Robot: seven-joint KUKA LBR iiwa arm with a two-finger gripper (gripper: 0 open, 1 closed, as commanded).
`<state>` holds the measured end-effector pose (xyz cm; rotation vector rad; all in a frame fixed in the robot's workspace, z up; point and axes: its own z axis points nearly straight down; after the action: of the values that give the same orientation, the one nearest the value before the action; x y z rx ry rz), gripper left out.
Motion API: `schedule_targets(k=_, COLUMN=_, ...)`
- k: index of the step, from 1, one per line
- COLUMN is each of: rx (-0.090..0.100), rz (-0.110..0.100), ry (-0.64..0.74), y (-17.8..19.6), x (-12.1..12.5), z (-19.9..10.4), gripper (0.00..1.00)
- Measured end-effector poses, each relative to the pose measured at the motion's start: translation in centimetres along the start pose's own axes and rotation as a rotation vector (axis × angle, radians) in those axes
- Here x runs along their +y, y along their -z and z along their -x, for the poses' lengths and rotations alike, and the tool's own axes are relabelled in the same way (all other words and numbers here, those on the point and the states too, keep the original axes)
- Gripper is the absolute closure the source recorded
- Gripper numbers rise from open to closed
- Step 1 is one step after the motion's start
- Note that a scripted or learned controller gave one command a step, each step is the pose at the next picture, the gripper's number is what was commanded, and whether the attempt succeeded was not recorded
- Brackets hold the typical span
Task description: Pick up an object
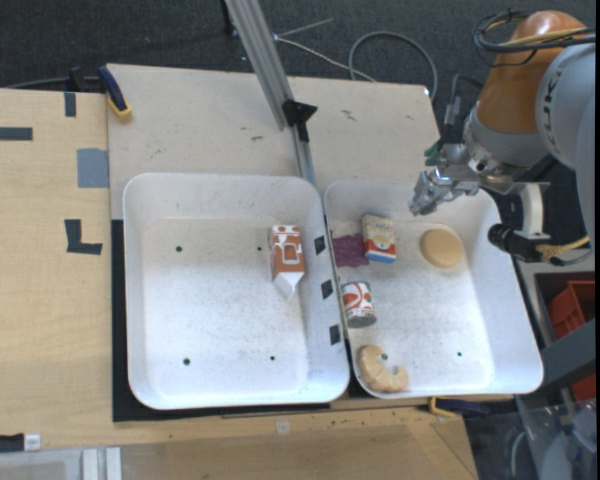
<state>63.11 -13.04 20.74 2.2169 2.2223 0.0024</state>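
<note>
camera view: your gripper (pixel 427 194) sits in the upper right of the frame, over the top edge of the right bin (pixel 500 313), w/ nothing between its tips. can't tell how it's set, too small and blurred from here, so don't count on it either way.

right bin has the likely picks. closest is the tan round thing (pixel 443 247), just below and slightly right of the gripper; round, so approach angle barely matters imo. the small carton (pixel 379 238) w/ red and blue bottom is below-left of the gripper, long axis roughly top-to-bottom in frame, touching a purple thing (pixel 348 250) on its left. a red and white can (pixel 358 303) lies further down near the divider, and a pastry (pixel 383 370) sits at the bottom edge.

left bin (pixel 160 308) holds one orange and white carton (pixel 286 258), near its right wall, well apart from the gripper.

you'd want a short drop down-frame to reach the tan round thing.
</note>
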Motion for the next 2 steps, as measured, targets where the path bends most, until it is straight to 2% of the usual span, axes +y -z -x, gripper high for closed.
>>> schedule_targets(k=1, rx=0.000, rz=0.001, ry=0.000, y=5.3, x=0.1, z=0.0, gripper=1.00)
schedule_targets(k=2, rx=0.001, rz=-0.007, ry=0.002, y=4.3, x=-1.4, z=-4.1, gripper=1.00)
